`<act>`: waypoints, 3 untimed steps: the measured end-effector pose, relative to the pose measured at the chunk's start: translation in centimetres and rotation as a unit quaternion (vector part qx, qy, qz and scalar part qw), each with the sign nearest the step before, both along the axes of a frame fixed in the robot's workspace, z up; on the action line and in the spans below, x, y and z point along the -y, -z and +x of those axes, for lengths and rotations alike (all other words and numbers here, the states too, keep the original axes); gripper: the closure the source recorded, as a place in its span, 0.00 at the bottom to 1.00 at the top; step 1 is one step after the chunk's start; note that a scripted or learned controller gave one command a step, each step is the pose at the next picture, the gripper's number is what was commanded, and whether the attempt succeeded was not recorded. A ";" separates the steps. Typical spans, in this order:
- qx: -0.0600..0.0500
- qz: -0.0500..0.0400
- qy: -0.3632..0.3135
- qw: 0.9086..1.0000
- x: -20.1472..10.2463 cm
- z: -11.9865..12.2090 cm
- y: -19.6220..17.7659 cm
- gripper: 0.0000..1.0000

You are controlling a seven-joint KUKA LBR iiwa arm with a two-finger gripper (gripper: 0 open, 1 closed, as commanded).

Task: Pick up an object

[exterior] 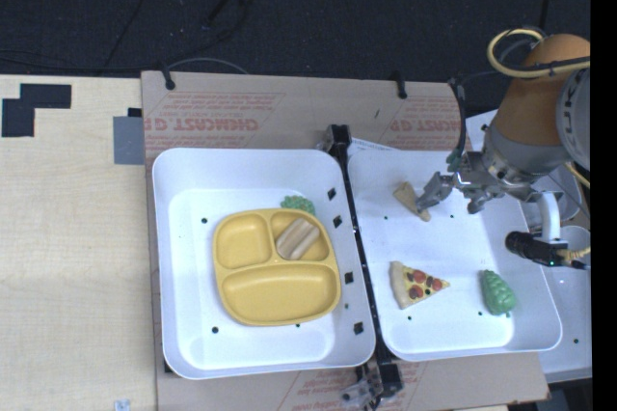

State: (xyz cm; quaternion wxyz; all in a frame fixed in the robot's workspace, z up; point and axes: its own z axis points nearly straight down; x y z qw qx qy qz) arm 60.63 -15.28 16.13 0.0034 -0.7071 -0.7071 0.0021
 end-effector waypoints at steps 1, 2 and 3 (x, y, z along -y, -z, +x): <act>0.000 0.000 0.000 1.000 0.5 -0.8 6.0 0.00; 0.001 0.000 0.000 1.000 0.4 -0.8 7.5 0.00; 0.001 0.000 0.001 1.000 0.5 -0.8 6.4 1.00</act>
